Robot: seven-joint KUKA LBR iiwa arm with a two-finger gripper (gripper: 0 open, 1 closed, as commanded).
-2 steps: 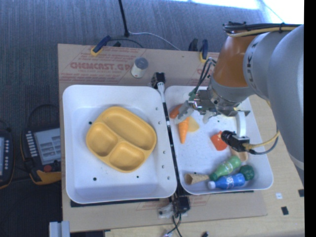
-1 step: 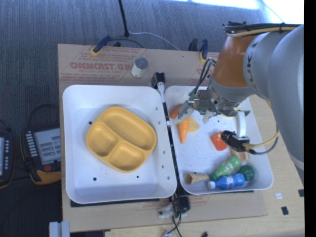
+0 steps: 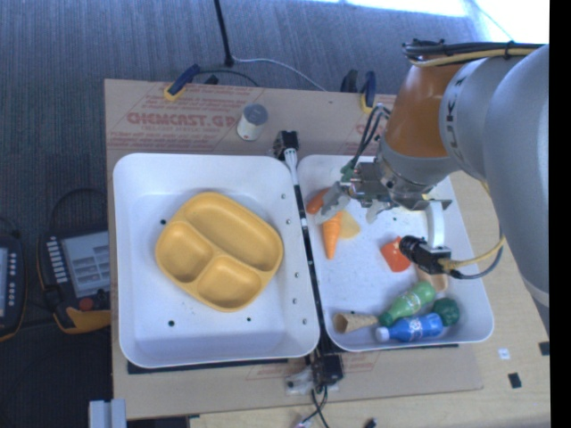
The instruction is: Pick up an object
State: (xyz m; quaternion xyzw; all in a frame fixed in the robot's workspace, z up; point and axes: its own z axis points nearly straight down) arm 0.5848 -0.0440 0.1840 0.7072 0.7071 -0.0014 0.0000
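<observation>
Two shallow white bins sit side by side on a cardboard-coloured board [image 3: 178,105] whose top edge carries red printing; it looks like "GEMCAST", but the letters are too blurred to be sure. Far left of the board, on the dark floor, lies a grey handheld unit [image 3: 78,266] with a red button. A small grey-capped spool [image 3: 252,121] stands on the board above the left bin [image 3: 134,328].

That left bin holds one thing, a yellow divided plate [image 3: 219,250] with three compartments, tilted diagonally across the bin floor.

Across the central divider, the right bin [image 3: 477,328] holds several toy foods. An orange carrot [image 3: 331,235] lies near its upper left, long axis almost vertical in the view, its narrow tip pointing toward the bin's near edge. It partly overlies a pale yellow piece [image 3: 349,227], and another orange piece [image 3: 315,202] sits just above and left of it. An ice-cream cone [image 3: 355,322] lies at the bottom edge. Beside it a green bottle [image 3: 409,302] slants up to the right, and a blue bottle [image 3: 412,330] with a white cap lies below it; its label cannot be read. A red-orange piece [image 3: 393,255] lies mid-bin.

Above the carrot hangs the gripper [image 3: 364,196], grey with the orange band behind it; whether its claw is spread or closed cannot be told.
</observation>
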